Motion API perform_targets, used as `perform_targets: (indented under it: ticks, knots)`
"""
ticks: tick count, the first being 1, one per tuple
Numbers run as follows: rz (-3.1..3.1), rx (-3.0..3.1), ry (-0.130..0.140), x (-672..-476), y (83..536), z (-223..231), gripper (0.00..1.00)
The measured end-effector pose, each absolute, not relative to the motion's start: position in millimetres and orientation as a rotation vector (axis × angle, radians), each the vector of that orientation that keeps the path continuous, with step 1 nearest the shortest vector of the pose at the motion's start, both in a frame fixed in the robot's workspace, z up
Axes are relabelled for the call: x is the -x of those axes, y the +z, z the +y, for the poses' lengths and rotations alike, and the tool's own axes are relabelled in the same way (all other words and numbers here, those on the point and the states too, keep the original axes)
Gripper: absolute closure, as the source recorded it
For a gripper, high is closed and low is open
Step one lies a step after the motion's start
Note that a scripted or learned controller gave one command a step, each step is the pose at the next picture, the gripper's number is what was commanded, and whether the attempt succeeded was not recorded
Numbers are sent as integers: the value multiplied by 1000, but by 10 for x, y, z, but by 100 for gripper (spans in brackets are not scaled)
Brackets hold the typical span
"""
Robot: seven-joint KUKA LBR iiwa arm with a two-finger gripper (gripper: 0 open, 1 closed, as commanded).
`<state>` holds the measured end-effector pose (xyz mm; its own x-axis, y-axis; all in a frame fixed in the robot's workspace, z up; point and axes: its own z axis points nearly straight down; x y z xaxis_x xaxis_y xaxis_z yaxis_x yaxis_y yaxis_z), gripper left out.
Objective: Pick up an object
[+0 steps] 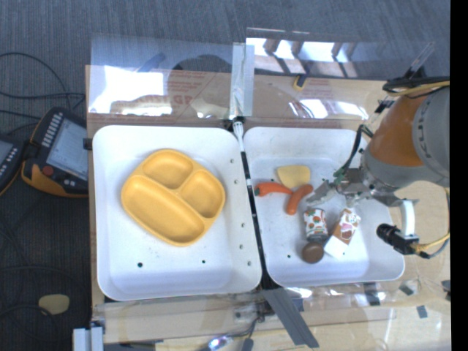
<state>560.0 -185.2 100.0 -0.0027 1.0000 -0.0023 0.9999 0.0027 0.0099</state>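
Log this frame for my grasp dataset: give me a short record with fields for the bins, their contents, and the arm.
left bin: holds a yellow divided plate
right bin: holds several small items
items: yellow wedge, orange carrot-like piece, orange-red sausage shape, small printed can, small carton, brown round piece
arm: reaches in from the right, over the right bin
claw: low over the right bin, beside the sausage shape, just above the carton
grasp: nothing seen held
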Motion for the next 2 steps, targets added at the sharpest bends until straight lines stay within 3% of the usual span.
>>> perform_targets:
  ticks: [1, 2]
  knots:
    - [2211, -2211, 5, -5324, 899, -1494, 0]
    - [2216, -2210, 10, -5340, 896, -950, 0]
